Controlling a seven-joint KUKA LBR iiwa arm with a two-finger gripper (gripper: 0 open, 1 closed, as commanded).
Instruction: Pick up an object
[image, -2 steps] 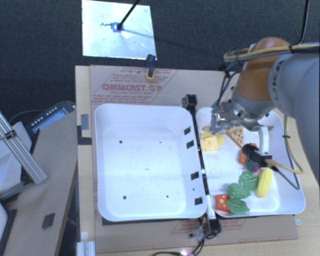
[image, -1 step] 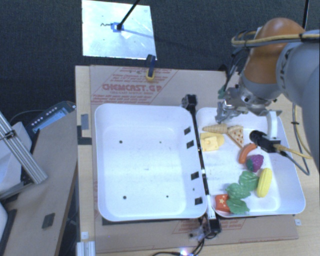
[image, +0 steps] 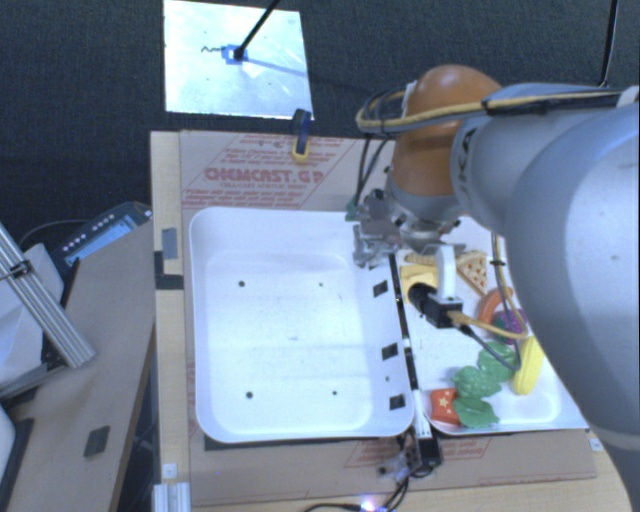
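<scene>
My gripper (image: 378, 248) hangs below the orange wrist band, over the far end of the divider between the two bins. It is just left of a yellow block (image: 420, 272) in the right bin (image: 555, 408). Further right lies an orange waffle-like slice (image: 472, 268). Toward the front of that bin are an orange ring (image: 494, 304), a purple piece (image: 512, 322), a yellow banana (image: 528, 366), green leafy pieces (image: 484, 376) and a small red piece (image: 443, 403). The arm's bulk hides the right bin's far right part.
The left bin (image: 290, 330) is a shallow white tray with raised rims. A black part with a yellow cable (image: 430, 302) hangs from the arm over the right bin. Cardboard (image: 260, 170) lies under both bins. A grey device (image: 100, 232) sits left of the bench.
</scene>
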